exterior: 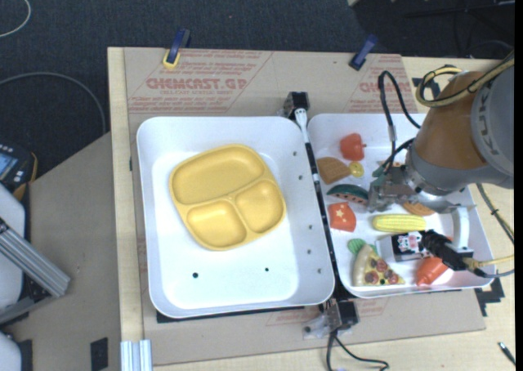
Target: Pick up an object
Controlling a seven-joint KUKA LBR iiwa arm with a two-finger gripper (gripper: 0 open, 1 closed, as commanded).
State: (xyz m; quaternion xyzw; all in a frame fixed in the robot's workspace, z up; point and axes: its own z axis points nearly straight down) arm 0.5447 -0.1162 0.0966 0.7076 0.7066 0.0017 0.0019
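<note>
The right bin (327, 128) holds several toy foods. There is a red tomato (353, 146), a brown bread piece (331, 169), a small yellow piece (356, 170), a watermelon slice (347, 193) and a red strawberry (341, 215). Nearer the front lie a yellow corn cob (400, 222), a green sprig (357, 244), a pizza slice (372, 267), a black and white piece (405, 244) and an orange carrot (431, 270). My gripper (391, 192) is low in this bin, just right of the watermelon slice and just behind the corn cob. Nothing shows as held.
The left bin (155, 222) carries a yellow divided plate (226, 195). A ridge with screws (315, 189) separates the two bins. The grey and orange arm (458, 132) covers the right bin's far right side. Cables (392, 108) loop above it.
</note>
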